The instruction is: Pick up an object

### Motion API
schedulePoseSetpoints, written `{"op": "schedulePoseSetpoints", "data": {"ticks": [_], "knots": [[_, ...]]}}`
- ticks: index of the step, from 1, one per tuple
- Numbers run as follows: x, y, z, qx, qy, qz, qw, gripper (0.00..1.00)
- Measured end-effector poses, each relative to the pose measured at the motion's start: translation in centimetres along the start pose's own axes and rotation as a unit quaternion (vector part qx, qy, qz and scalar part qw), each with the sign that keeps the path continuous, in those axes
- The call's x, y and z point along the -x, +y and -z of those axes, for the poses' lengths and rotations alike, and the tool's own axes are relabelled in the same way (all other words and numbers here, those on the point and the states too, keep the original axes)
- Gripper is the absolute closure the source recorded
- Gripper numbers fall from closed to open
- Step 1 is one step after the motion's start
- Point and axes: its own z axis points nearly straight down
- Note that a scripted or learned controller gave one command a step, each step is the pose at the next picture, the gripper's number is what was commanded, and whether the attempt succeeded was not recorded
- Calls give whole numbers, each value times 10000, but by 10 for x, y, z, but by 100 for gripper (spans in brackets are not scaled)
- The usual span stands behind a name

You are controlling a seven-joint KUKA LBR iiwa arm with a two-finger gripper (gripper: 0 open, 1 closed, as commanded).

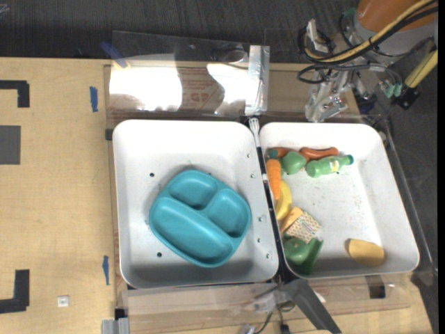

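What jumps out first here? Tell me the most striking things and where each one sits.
The big teal divided plate dominates the left bin, lying tilted near its middle. In the right bin, small toy foods crowd the left wall, with a lone tan piece near the front right corner. The gripper hangs over the right bin's far rim.

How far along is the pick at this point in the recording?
Nothing looks done yet. The gripper hangs above the far rim of the right bin, with no object between its fingers. The toy foods lie in that bin: the green bottle, the carrot, the banana, the green pepper and the tan piece. The teal tray sits in the left bin. The descent, grasp and lift remain.
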Motion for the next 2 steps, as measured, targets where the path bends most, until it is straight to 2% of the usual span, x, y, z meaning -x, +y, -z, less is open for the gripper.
{"op": "schedulePoseSetpoints", "data": {"ticks": [1,2], "knots": [[-39,34,-34,8,26,237,9997,100],[-10,-35,28,-24,-16,50,10000,100]]}}
